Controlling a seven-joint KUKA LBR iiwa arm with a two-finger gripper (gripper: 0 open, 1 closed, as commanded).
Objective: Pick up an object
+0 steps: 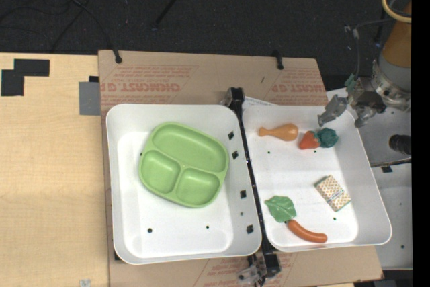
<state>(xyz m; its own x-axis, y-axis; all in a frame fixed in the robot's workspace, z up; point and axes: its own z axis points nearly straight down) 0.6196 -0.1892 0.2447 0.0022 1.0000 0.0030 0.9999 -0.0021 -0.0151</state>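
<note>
The gripper (347,112) is hovering spread and empty just beside the teal toy (328,138); descending here risks clipping the right bin's (376,212) rim.

Bright even light, soft focus

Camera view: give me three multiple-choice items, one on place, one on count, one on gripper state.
1. Where does the light green three-compartment plastic plate lie?
A. left white bin
B. right white bin
C. bare bench

2. How many objects lie in the right white bin?
A. two
B. three
C. five

3. How is the gripper?
A. shut on the plate
B. open, holding nothing
C. shut on the patterned block

Key: 1 A, the plate rests inside the left white bin. 2 C, orange drumstick, red-and-teal toy, patterned block, green leaf, orange carrot. 3 B, its fingers stand apart above the bin's far right corner with nothing between them.
</note>
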